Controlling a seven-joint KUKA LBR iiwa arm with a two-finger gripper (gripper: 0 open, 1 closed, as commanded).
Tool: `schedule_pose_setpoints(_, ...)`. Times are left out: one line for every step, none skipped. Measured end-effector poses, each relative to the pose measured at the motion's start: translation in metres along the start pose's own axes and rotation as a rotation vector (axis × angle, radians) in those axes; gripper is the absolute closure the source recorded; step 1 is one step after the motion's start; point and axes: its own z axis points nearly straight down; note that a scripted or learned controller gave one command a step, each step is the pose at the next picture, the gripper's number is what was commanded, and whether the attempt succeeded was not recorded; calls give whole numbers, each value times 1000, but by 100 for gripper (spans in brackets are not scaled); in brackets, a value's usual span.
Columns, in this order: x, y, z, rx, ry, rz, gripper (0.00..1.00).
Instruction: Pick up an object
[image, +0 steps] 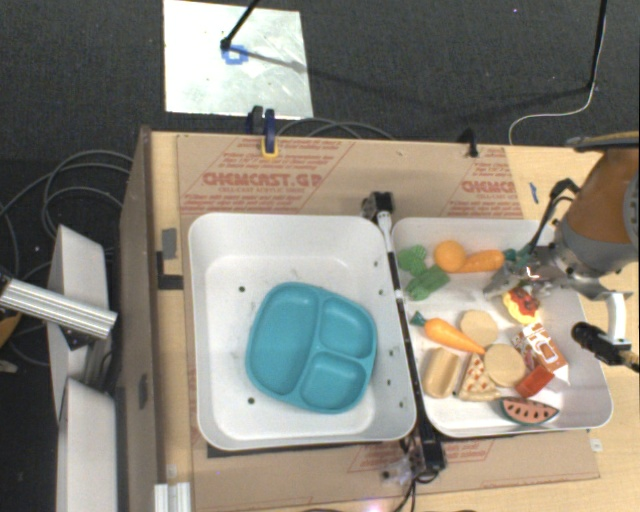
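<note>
End effector hovers over toy food in right bin; grip state unclear.

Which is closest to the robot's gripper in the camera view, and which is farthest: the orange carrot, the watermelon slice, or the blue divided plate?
From the gripper:
1. Orange carrot, in the right bin, down and left of the gripper.
2. Watermelon slice, at the right bin's near edge, clearly farther than the carrot.
3. Blue divided plate, far off in the left bin.
</note>
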Motion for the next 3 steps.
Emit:
schedule_pose_setpoints(-1, 26, 17, 7, -5, -2, 0)
schedule_pose_setpoints(-4, 66, 21, 50, -2, -8, 0)
schedule_pose_setpoints(-3, 66, 15, 41, -1, -4, 0)
